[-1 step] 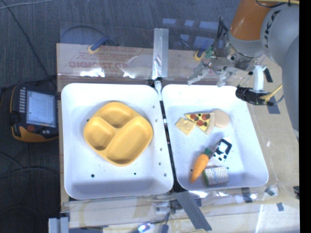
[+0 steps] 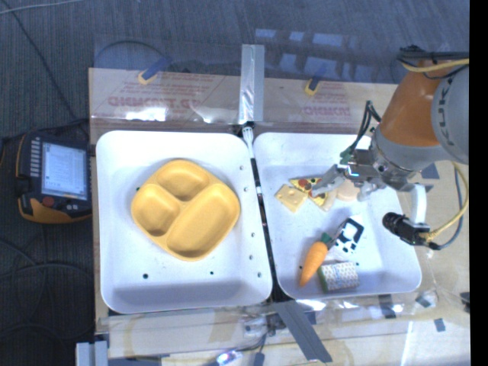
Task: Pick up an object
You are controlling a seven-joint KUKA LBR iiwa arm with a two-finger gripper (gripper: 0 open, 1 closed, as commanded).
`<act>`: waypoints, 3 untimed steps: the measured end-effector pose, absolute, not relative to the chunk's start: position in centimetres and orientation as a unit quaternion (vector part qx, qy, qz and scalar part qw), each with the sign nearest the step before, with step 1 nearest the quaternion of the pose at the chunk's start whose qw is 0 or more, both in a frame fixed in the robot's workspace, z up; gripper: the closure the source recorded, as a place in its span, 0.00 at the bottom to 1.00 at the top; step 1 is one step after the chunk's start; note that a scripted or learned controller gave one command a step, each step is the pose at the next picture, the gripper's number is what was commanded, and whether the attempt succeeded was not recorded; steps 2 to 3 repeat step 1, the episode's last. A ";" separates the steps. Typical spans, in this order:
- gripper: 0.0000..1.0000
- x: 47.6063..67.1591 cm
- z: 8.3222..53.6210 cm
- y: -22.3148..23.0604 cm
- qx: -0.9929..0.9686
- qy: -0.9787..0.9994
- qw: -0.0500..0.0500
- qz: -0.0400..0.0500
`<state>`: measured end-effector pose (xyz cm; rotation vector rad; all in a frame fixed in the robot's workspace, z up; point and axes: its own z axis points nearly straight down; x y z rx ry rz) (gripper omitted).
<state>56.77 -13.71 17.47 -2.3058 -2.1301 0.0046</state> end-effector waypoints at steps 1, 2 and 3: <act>0.00 50.3 11.8 -13.8 -0.735 -0.678 -0.013 -0.008; 0.00 50.3 11.8 -13.8 -0.735 -0.678 -0.013 -0.008; 0.00 50.3 11.8 -13.8 -0.735 -0.678 -0.013 -0.008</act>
